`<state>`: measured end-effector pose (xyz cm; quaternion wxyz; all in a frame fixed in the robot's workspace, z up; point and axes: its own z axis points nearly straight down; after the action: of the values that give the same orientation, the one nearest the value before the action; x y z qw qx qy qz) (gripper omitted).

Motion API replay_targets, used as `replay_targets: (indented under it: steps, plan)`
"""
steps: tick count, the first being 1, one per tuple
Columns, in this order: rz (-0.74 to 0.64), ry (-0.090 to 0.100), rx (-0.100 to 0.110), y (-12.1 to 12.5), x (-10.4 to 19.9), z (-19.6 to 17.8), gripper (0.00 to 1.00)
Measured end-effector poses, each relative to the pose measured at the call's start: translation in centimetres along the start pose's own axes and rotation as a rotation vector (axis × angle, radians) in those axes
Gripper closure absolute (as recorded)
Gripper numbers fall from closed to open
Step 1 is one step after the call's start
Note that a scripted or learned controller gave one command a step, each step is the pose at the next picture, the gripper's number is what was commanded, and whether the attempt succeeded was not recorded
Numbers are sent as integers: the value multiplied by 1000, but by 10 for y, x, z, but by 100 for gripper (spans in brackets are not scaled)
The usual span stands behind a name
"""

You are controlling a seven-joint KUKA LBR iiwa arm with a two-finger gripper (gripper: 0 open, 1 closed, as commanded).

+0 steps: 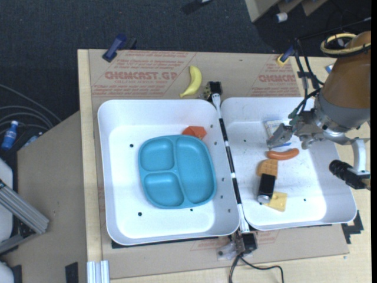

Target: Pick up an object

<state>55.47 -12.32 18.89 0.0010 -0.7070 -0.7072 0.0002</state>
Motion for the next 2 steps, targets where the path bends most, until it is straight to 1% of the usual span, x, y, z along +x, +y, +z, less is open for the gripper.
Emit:
replay_targets:
  steps: [1, 2]
  plan:
    - [1, -1, -1, -1, -15, 104, 0]
    - [1, -1, -2, -1, -15, 95, 100]
